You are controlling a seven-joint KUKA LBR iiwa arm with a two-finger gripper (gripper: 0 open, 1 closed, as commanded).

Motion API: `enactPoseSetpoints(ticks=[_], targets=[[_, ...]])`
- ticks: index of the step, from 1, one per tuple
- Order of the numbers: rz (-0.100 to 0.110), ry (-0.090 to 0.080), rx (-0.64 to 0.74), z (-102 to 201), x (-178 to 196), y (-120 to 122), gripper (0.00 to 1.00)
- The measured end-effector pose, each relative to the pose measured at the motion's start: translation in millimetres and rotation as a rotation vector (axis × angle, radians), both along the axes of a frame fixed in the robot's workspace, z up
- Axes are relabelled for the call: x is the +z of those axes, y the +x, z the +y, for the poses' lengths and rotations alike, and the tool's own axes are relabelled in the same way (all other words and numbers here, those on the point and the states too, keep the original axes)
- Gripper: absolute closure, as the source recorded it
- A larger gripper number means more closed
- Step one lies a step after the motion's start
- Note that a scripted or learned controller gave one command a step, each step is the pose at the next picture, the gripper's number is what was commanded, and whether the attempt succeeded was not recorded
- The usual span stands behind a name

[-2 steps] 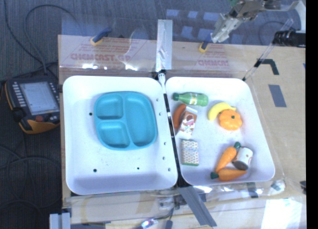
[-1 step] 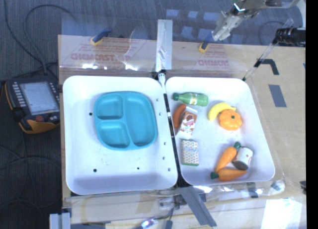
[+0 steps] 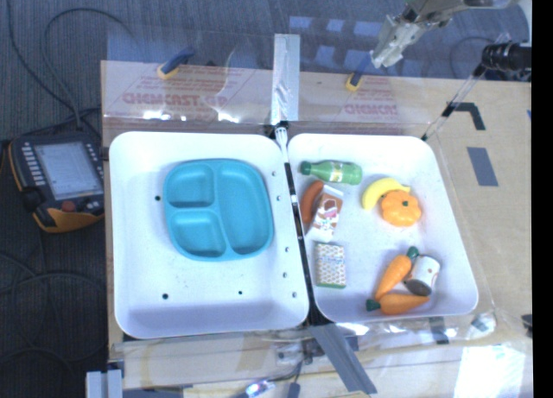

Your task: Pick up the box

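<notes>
Two-finger gripper (image 3: 389,51) hovers above the bins' far edge.
Small patterned rectangular box (image 3: 329,265) lies flat in the right white bin (image 3: 449,215); whether the fingers are parted I cannot tell.

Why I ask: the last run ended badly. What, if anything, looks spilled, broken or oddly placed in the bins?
Nothing looks spilled or broken. The green bottle lies on its side in the right bin, and the small box lies flat near the divider. The blue tray sits flat in the left bin.

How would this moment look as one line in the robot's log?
gripper: above right bin's far edge | box: lying in right bin, untouched | pick: not yet done
</notes>
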State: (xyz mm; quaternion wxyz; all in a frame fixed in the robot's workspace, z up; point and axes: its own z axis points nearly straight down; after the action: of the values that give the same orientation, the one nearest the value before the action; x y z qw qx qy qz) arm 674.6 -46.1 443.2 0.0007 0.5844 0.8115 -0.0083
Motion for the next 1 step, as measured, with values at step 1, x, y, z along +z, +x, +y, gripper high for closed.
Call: enactPoseSetpoints(ticks=[1], targets=[[0.003, -0.005, 0.0, 0.3, 6.3, 2.2, 1.0]])
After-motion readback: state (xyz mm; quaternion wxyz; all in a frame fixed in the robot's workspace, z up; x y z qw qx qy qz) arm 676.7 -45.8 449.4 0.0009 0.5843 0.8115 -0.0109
